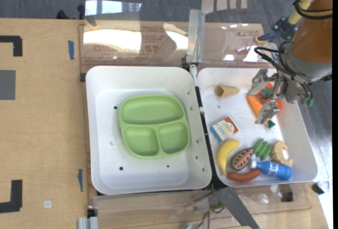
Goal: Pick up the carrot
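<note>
Likely light, stiff and smooth, the carrot (255,104) wants gripping across its thick middle; the gripper (270,100) stands spread wide over it.

The grey arm, orange-banded above the wrist, reaches in from the right, its pincer (268,100) pointing down.
</note>
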You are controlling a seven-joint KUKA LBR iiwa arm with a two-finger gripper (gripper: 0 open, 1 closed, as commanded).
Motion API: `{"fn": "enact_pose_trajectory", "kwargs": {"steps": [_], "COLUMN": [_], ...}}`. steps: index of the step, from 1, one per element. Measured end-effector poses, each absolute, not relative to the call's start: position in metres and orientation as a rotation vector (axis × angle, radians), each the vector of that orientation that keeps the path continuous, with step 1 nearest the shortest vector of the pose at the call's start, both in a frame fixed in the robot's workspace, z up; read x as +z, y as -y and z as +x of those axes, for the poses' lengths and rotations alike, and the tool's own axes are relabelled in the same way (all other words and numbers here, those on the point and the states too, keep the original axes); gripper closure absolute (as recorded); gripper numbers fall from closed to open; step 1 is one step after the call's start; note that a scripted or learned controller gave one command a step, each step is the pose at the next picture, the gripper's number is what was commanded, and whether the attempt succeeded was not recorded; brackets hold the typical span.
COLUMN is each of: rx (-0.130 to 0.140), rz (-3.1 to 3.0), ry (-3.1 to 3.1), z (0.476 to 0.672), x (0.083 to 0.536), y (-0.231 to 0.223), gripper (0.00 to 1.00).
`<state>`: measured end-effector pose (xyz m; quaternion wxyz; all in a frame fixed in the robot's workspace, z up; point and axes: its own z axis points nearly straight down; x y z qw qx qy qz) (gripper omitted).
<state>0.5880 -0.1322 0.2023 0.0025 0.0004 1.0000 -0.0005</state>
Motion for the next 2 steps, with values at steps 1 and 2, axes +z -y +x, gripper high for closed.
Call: {"fn": "enact_pose_trajectory", "kwargs": {"steps": [1,2], "rx": [-0.004,-0.004], "rz": [-0.036,-0.039], "ry": [-3.129,-3.126], "z": [0.6015,0.6026], "x": [0.0998,0.1090], "y": [0.1486,0.1470], "gripper": [0.00,1.00]}}
